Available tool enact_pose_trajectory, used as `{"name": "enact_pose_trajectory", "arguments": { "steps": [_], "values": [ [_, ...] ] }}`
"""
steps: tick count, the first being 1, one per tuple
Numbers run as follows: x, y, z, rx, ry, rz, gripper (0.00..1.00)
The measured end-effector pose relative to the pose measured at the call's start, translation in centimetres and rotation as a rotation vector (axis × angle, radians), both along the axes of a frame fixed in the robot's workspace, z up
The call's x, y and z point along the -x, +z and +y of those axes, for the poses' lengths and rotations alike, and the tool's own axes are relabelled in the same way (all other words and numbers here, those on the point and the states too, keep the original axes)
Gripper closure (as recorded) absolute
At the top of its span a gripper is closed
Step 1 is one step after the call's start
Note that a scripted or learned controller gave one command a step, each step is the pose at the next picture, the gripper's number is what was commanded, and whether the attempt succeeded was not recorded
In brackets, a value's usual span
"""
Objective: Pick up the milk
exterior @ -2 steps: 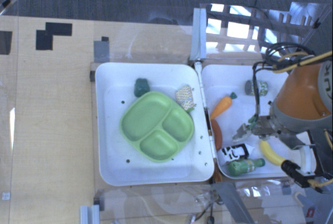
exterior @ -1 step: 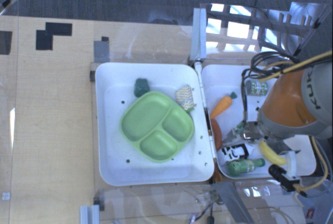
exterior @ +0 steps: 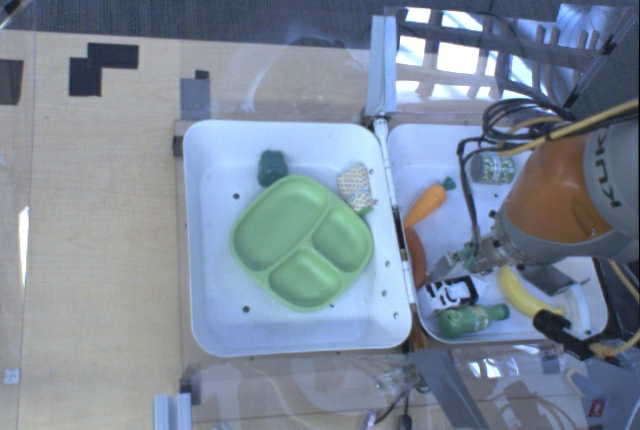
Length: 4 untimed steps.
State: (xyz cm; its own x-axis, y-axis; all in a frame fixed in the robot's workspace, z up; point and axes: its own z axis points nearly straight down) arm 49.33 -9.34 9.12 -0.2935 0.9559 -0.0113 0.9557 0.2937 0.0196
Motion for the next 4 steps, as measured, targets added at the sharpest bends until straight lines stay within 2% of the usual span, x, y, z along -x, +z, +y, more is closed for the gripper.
{"name": "enact_pose_trajectory", "arguments": {
  "steps": [1, 2, 3, 4],
  "values": [
    [-0.1, 0.0, -0.1, 0.002, 0.17, -0.002, 0.0],
    [-0.3, 1.1, 0.1, -0.001, 0.173, -0.003, 1.0],
    [-3.7, 7.2, -1.8, 0.0, 0.382, 0.017, 1.0],
    [-3.7, 7.2, -1.9, 0.0, 0.382, 0.017, 0.0]
  ]
}}
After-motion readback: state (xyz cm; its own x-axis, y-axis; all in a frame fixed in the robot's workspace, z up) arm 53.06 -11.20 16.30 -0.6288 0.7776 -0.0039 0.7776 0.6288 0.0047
